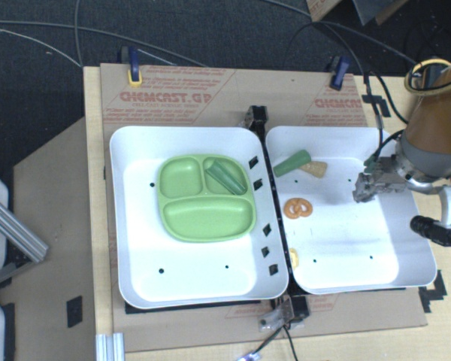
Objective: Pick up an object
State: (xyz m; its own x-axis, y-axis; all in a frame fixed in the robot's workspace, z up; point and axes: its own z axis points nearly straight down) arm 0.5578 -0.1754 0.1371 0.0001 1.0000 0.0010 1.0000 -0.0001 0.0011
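In the left shallow white bin (pixel 135 262) lies a light green divided plastic plate (pixel 206 198) with a darker green piece (pixel 225 176) in its upper right compartment. The right white bin (pixel 383 265) holds a green block (pixel 291 162), a tan wedge (pixel 313 170) touching it, and an orange pretzel-shaped toy (pixel 298 208). The end effector (pixel 367 186) hovers near the right bin's right side, grip unclear.

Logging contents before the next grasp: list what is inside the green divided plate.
The green divided plate in the left bin holds one dark green piece, lying slanted in its upper right compartment. The other two compartments show bare plastic. Whatever is under that piece is covered.
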